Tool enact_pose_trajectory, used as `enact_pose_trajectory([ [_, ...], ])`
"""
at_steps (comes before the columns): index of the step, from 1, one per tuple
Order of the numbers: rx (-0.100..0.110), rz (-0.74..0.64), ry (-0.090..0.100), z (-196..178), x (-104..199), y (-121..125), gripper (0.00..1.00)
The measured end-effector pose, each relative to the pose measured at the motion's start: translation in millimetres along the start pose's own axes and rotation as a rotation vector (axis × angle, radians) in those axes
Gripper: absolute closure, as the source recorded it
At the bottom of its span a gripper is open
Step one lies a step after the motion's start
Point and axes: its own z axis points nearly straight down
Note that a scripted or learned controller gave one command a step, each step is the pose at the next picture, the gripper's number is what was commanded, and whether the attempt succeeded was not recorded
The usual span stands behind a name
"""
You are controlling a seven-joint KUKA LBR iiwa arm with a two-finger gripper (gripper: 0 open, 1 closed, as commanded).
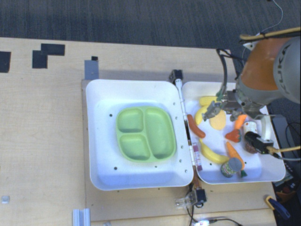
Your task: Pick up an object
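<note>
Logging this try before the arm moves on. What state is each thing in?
Green divided tray: flat in left bin, compartments bare.
Sausage: lying by right bin's left wall.
Banana: lying loose.
Carrot: lying loose.
Yellow round piece: lying below the gripper.
Gripper: over right bin, hold unclear.

Wooden bench (42,140) under two white bins (96,126)

This looks like a robotics lab or test room. A pale wooden bench (42,140) stands on dark grey office carpet (117,8) along the top of the frame. Two white bins (94,126) are fixed side by side at the centre with small clamps and cables (195,199). Black tape marks (47,54) sit at the upper left, and a grey and orange robot arm (270,67) reaches in at the right.
</note>
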Motion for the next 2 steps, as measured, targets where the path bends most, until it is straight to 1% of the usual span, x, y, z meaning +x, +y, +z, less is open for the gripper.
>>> enact_pose_trajectory([
  [1,-0.003,0.001,-0.001,97.4,-33.7,27.2,0.00],
  [2,-0.007,-0.001,-0.001,85.5,-33.0,28.9,1.00],
])
